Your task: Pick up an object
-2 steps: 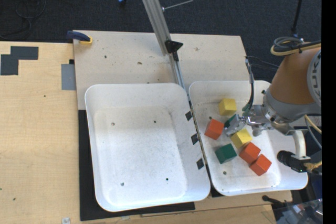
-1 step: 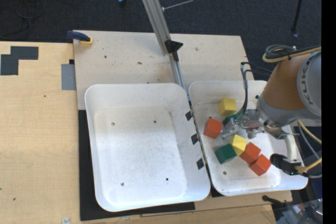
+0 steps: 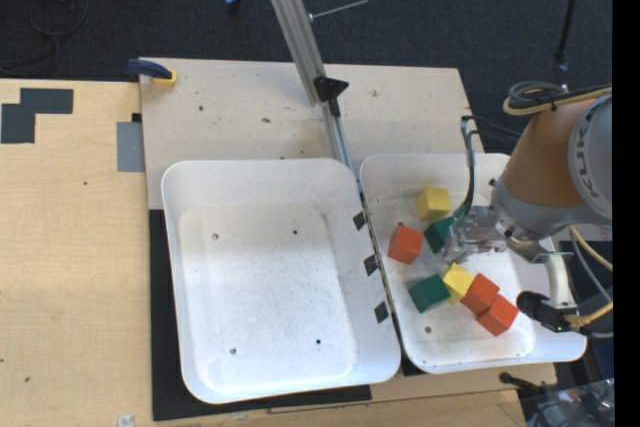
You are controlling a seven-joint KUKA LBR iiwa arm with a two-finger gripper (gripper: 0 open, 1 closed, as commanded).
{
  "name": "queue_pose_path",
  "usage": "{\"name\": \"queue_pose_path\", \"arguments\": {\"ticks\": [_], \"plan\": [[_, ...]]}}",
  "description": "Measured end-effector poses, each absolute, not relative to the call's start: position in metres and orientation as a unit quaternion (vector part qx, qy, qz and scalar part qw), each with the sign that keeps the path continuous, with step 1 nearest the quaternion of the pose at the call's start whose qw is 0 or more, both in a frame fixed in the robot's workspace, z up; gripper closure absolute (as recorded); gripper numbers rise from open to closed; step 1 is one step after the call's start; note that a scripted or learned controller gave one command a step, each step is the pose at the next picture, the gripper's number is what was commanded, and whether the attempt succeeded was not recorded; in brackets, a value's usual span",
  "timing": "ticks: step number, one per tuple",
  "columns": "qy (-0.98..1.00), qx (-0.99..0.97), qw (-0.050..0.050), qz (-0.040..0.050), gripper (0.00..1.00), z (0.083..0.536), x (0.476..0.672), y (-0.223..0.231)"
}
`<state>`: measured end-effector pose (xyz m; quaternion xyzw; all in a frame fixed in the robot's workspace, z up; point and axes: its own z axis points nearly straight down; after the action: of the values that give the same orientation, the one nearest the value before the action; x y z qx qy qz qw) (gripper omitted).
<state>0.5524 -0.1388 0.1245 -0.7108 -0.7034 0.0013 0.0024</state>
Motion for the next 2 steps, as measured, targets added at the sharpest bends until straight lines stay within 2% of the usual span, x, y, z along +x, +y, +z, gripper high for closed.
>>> {"name": "queue_pose_path", "arguments": {"ticks": [1, 2], "plan": [[-0.706, -0.709, -0.001, -0.0008, 1.0, 0.187, 0.553, -0.143], [-0.708, -0.707, -0.001, -0.0006, 1.0, 0.229, 0.554, -0.144]]}}
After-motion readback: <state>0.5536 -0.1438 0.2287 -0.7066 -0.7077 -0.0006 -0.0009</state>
